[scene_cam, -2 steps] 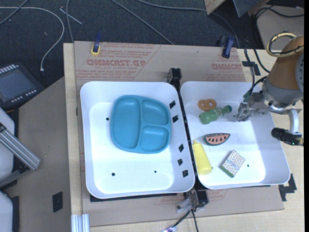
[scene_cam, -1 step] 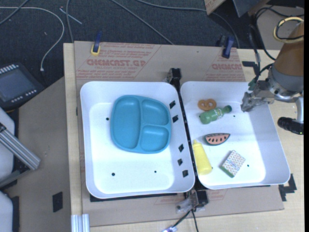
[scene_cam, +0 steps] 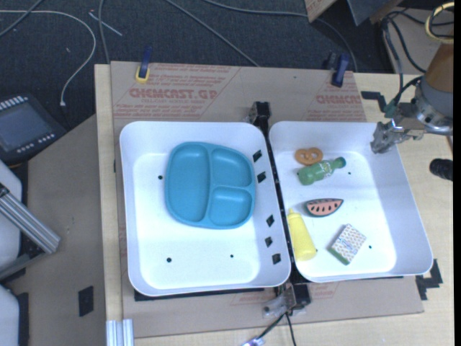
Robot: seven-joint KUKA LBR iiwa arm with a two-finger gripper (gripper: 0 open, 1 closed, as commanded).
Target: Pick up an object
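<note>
Camera view: two white bins are seen side by side on the counter (scene_cam: 108,193), and the right bin (scene_cam: 403,215) is taken here as the landmark. Inside it, five small things are laid out: a pretzel (scene_cam: 309,155) toward its far side, a green bottle (scene_cam: 321,170) just beside and nearer than the pretzel, a watermelon slice (scene_cam: 323,207) near its middle, a yellow bottle (scene_cam: 302,235) along its left wall, and a small patterned block (scene_cam: 348,244) toward its near right corner. All five are seen lying apart from the gripper. Left of the right bin, a blue divided plate (scene_cam: 210,184) is held by the left bin (scene_cam: 144,251).

The gripper (scene_cam: 382,137) is seen at the far right corner of the right bin, over its rim, with the arm reaching in from the right. Whether the jaws are released or clenched cannot be told at this size; nothing is seen between them.

The step in hand is judged to be the approach: no object is yet chosen or touched. For the next move, the gripper would have to be carried inward from that corner over one item, most readily the green bottle or the pretzel, which lie nearest, then lowered with the jaws set across the item's narrow side.
</note>
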